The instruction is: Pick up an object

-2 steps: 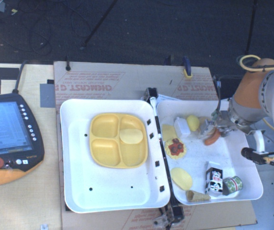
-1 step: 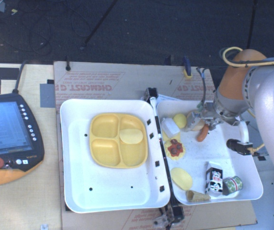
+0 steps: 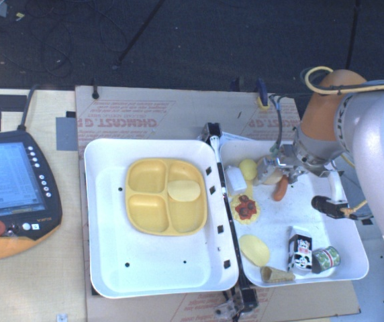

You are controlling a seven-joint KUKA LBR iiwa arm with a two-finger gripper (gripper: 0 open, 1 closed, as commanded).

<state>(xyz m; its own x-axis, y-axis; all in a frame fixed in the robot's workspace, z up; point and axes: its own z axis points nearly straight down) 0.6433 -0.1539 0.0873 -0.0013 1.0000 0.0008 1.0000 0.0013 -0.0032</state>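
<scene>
Far to the left of the yellow divided plate [image 3: 165, 196], out on the bench, sits a control tablet [image 3: 14, 186] with a lit bluish screen (and a red knob at its lower corner). The plate lies flat in the left bin [image 3: 111, 274]. A pale yellow disc [image 3: 184, 190] rests in its upper right compartment. Both bins stand on a printed cardboard sheet [image 3: 145, 113] that shows above the plate.

Just right of the plate, past the black strip where the bins meet, is the right bin [image 3: 356, 263]. Nearest the plate in that bin are a small white packet [image 3: 235, 178] and a yellow lemon-like fruit [image 3: 248, 169], level with the plate's upper half. A round flat piece with red topping [image 3: 246, 208] lies level with its lower half. Lower than the plate's bottom edge are a yellow oval [image 3: 254, 249] and a tan cone [image 3: 277, 274] by the bin's front rim.

Further right of the plate, level with its middle, lies an orange-red sausage [image 3: 280, 188], tilted. The gripper [image 3: 276, 172] sits just above it, and I cannot tell whether it is open, closed or touching the sausage. Further right and lower stand a black-and-white carton [image 3: 301, 253] and a green can [image 3: 326, 259], side by side. Farthest right of the plate is the grey arm [image 3: 326, 123] with its orange band.
</scene>
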